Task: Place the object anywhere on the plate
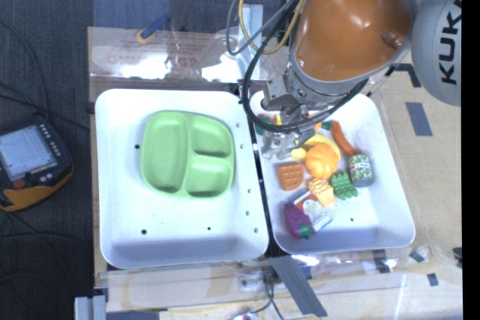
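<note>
A green divided plate (187,153) lies in the left white bin (127,236). The right bin (390,225) holds several toy foods: an orange pumpkin (322,158), a brown waffle (291,175), a purple eggplant (297,221), a green piece (344,184), a red-orange sausage (343,137), a greenish can-like piece (361,168) and a yellow piece (316,139). My gripper (283,137) hangs low over the upper left part of the right bin, just left of the yellow piece and above the waffle. The big orange wrist (349,26) hides most of it.
A clear plastic sheet with a blue clip (152,28) lies behind the left bin. A teach pendant (31,155) rests on the floor at far left. Cables (259,19) loop from the wrist over the ridge between the bins.
</note>
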`<move>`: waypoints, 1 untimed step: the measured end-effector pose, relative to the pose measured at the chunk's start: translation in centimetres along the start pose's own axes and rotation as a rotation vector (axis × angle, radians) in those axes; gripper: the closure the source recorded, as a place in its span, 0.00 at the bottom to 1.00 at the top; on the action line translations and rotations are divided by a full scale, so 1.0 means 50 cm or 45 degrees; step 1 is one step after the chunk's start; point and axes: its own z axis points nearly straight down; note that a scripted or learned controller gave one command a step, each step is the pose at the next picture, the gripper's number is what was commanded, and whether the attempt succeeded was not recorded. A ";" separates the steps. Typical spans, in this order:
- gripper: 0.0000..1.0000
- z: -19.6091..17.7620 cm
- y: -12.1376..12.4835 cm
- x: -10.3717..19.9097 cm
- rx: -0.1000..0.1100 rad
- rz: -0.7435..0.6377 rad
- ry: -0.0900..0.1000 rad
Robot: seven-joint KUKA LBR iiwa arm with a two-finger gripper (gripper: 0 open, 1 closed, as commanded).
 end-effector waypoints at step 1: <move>1.00 0.055 0.051 -0.049 -0.005 -0.059 -0.002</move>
